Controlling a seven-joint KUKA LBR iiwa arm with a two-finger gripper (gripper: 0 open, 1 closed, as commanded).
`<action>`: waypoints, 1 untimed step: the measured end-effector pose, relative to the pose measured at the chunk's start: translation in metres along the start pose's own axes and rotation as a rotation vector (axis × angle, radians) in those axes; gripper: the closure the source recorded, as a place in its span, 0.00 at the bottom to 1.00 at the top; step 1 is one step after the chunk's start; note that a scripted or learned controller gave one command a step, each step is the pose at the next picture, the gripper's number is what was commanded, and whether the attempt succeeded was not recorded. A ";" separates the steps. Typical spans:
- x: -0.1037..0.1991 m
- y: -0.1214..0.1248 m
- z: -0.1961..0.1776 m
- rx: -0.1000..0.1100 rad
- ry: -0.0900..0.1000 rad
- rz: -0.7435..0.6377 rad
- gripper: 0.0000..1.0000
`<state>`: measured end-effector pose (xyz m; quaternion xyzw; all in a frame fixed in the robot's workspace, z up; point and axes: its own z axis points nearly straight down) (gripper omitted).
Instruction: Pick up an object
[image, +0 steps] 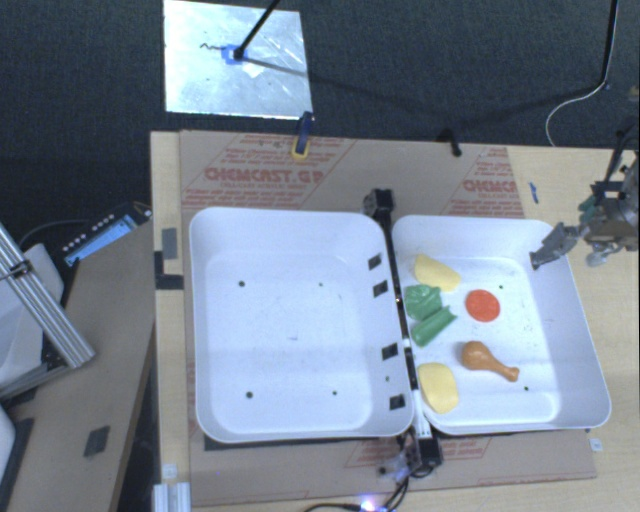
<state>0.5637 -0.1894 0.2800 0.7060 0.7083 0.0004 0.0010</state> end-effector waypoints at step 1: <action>0.062 0.006 0.190 0.015 0.006 -0.004 0.00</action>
